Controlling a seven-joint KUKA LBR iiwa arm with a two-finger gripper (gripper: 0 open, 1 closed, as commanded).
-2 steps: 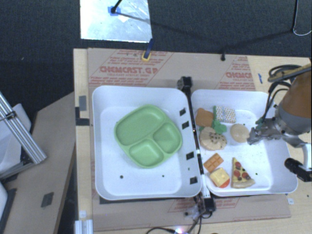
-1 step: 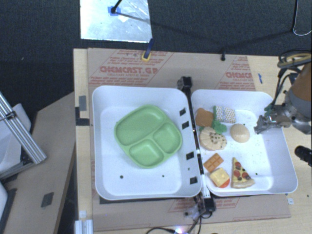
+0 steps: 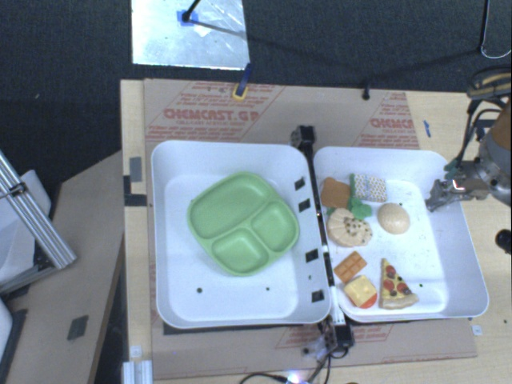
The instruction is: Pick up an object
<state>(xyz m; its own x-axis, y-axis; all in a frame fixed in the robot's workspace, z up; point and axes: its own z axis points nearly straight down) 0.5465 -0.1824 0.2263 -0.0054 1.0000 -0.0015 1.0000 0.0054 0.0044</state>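
We recorded the claw [image 3: 442, 195] at the outer rim of the right bin [image 3: 460, 250], poised above the wall rather than over the toy food. Whether it was released or clenched we could not tell; nothing showed in its grasp.

Nearest to it, just inward, lay a pale bread roll [image 3: 394, 218], a short oval with its long axis running roughly away from the claw. Beyond the roll sat a cookie [image 3: 349, 230], and beside that a green-stemmed item [image 3: 362, 209] under a speckled block [image 3: 370, 187] and a brown toast piece [image 3: 336, 192].

Toward the front edge of the bin, a pizza slice [image 3: 394, 285] lay flat with its tip pointing to the bin's back wall, crust frontward. A cheese wedge [image 3: 362, 291] and waffle [image 3: 350, 266] lay past it.

Farthest off, across the divider, the left bin [image 3: 172, 294] held a green compartment plate [image 3: 242, 224]. We judged the roll the readiest target, being closest and standing free.
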